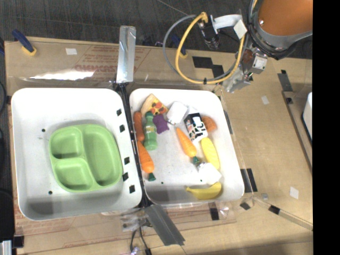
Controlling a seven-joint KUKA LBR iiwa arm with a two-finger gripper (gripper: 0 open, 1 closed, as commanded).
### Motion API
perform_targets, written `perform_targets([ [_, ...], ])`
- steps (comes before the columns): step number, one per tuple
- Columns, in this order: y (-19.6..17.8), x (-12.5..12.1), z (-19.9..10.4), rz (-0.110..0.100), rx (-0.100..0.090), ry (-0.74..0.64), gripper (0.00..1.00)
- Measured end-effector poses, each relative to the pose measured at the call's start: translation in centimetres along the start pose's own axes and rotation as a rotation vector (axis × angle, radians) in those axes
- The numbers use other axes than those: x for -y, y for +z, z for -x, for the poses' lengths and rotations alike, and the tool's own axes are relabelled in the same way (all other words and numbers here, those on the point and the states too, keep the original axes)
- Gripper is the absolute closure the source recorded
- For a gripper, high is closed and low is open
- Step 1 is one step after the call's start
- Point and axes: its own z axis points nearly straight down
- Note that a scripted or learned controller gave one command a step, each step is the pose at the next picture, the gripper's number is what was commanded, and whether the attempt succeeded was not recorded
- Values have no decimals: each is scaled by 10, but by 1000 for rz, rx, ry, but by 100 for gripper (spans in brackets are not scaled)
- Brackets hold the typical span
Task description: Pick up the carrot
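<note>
The bench (276, 158) is the biggest thing here, brown and flat under it all. Two white bins sit on it side by side. The left bin (26, 116) holds a green plate (85, 155) with three parts. The right bin (228, 142) is full of toy food.

My arm (281, 9) comes in at 1 o'clock, grey with a big orange band. My hand (237, 81) hangs over the bench just past the right bin's corner at 1 o'clock, well apart from the food. I cannot tell if my hand is open or closed. Nothing is in it that I can see. A yellow cable (183, 47) loops next to it at 12 o'clock.

In the right bin, a banana (204, 192) lies by the wall at 6 o'clock. The carrot (186, 142) lies near the middle of the bin, slanted, with its green end toward 5 o'clock. A yellow thing (210, 152) lies just beside it at 3 o'clock. A black and white box (195, 127) is close to the carrot's top at 1 o'clock.

Another carrot (146, 161) lies along the bin's wall at 9 o'clock, green end down toward 6 o'clock. A green bottle (150, 133) is just above it, and a red sausage (138, 125) is beside the bottle at 9 o'clock. A pizza slice (153, 106) sits at 11 o'clock in the bin. A small purple thing (160, 122) touches the bottle at 1 o'clock
</note>
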Motion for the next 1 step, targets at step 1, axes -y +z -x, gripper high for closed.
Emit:
perform_targets([
  [1,-10,4,-1,-8,-5,-7,100],
])
